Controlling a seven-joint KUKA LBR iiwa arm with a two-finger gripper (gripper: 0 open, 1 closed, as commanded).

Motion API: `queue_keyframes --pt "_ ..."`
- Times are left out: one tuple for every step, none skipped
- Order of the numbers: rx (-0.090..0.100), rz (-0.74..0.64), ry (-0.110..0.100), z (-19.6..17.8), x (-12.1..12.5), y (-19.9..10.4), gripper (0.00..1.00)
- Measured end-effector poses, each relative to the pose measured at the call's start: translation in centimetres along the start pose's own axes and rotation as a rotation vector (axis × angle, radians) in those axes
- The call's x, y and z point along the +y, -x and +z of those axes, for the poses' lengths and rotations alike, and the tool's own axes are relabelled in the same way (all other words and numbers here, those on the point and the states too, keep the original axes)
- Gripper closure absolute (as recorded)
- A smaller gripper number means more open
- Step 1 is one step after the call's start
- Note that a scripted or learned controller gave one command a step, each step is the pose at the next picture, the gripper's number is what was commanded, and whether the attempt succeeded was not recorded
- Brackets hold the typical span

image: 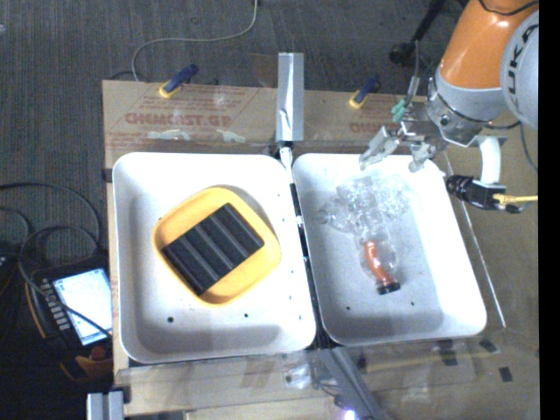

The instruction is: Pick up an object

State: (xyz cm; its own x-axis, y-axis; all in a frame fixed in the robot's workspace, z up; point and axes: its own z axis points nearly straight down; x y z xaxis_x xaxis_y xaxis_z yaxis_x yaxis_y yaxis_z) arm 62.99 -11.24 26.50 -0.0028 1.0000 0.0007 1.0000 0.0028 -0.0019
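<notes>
Bottle [372, 234] lies in right bin [455, 313], below the fingers [374, 150].

Both bins, the left bin [131, 261] and the right bin [437, 296], are plain white, and the left one carries a yellow tray [179, 221] with a black ribbed insert [214, 246]. In the right bin the clear plastic bottle [372, 213] is colourless, with an orange neck and a black cap. The counter [201, 116] is brown cardboard with faded red lettering, fixed by two blue-and-yellow clamps [178, 80], and the arm [486, 38] is orange and grey.
</notes>
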Motion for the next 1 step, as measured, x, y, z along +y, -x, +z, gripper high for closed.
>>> queue_keyframes --pt "-0.003 -0.146 0.022 14.43 -0.66 -0.74 0.00"
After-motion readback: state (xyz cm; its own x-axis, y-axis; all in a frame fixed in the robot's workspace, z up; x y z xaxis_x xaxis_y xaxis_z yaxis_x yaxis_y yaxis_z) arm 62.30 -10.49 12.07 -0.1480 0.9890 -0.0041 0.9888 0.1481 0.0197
